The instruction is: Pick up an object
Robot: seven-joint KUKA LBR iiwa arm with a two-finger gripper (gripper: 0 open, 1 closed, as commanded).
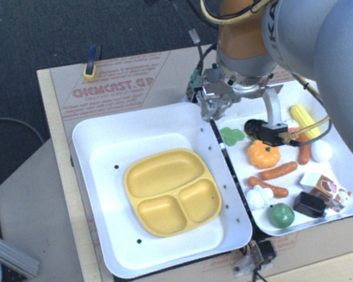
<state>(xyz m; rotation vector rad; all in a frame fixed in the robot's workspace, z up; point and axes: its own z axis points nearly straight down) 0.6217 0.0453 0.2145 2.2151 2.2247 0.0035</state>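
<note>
My gripper (210, 106) hangs over the far left corner of the right bin (352, 167), by the wall shared with the left bin (96, 185). Just in front of it lies a green leafy toy (232, 136). Farther toward the front sit an orange pumpkin (263, 154), an orange sausage (280, 170) and a small carrot (271, 188). A yellow corn cob (302, 115), a red sausage (304, 152) and a white egg (322, 151) lie to the right. I see nothing between the fingers.
A yellow divided plate (170, 190) lies in the left bin. Near the right bin's front are a white lumpy toy (259, 198), a green ball (281, 215), a black block (309, 204) and a white and brown carton (327, 188). The arm covers the right bin's far side.
</note>
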